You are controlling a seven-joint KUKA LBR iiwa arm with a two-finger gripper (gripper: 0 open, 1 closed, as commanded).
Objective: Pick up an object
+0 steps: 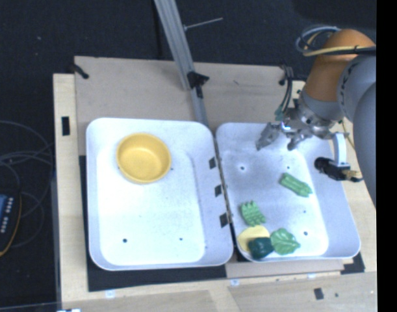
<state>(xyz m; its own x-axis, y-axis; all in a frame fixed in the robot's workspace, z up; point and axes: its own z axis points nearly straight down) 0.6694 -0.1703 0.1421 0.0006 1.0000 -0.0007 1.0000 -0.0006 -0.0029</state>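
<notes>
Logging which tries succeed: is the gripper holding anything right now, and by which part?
Nothing is held. The gripper is open above the right bin's far end, apart from the green pieces.

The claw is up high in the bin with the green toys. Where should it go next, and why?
Probably down toward the green ridged piece. The claw hangs open with nothing between its fingers, and that piece lies nearest, alone on the right bin floor.

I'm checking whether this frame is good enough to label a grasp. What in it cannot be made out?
- Gripper, camera view: its fingers are spread over the right bin, with nothing visible between them; its height above the floor is unclear from this slanted angle.
- Yellow piece: partly covered by the dark green block, so its shape is unclear.
- Arm: cut off by the right edge.
</notes>
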